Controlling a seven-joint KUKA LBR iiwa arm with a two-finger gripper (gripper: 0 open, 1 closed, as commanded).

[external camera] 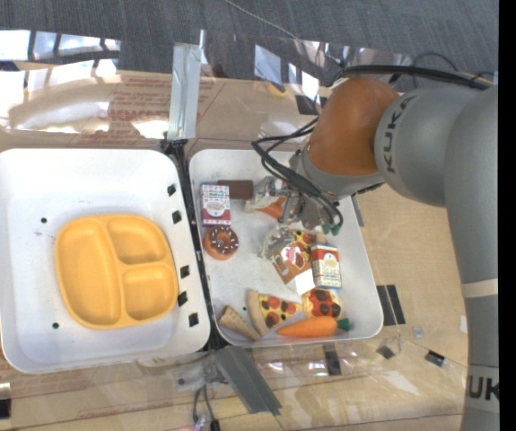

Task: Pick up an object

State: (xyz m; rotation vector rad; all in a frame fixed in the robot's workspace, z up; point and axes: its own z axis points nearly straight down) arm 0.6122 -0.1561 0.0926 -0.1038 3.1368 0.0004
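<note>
tray in left bin

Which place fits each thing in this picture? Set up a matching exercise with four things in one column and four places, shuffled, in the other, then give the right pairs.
Things:
1. yellow divided plate
2. carrot
3. doughnut
4. pizza slice

Places:
A. near edge of the right bin, right of the pizza slice
B. right bin, just below the small red carton
C. left bin
D. right bin, left of the carrot

Pairs: 1-C, 2-A, 3-B, 4-D
</note>
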